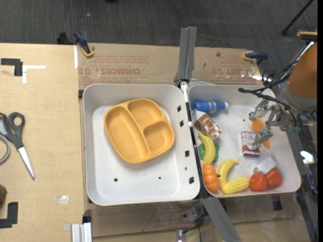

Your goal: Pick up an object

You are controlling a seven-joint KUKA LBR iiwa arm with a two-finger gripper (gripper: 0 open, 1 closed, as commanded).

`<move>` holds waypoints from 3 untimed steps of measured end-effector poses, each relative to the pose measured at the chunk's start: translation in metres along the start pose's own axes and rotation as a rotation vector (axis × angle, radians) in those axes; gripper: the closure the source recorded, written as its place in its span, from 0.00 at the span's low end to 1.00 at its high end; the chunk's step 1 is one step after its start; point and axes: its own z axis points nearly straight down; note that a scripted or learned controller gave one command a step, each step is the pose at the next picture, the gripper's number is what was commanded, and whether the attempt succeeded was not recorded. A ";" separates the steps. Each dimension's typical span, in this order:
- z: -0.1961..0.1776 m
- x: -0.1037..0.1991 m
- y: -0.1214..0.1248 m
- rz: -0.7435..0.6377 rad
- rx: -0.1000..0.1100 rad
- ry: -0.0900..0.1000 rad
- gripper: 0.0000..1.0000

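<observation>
Two bins on counter; gripper [263, 130] hangs over right bin [229, 96], arm entering from right. Small red-white carton [250, 144] lies just below-left of jaws, long axis roughly upright in view. Jaws possibly open, cannot tell.

In the right white bin [282, 110], open floor is seen in the middle, between the blue plastic bottle [210, 106] at the far wall and the yellow toy corn cob [235, 185] near the front. The left wall is lined by a brown snack packet [208, 126], a green toy pepper [208, 149] and an orange toy carrot [210, 178]. The left white bin [133, 193] is largely occupied by 1 yellow 3-section plastic plate [139, 130].
</observation>
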 end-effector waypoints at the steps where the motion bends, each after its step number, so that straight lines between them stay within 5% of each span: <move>1: 0.011 0.000 -0.001 0.106 0.000 0.006 0.00; 2: -0.001 -0.003 -0.001 0.104 0.002 -0.004 1.00; 3: -0.001 -0.003 -0.001 0.104 0.002 -0.004 0.00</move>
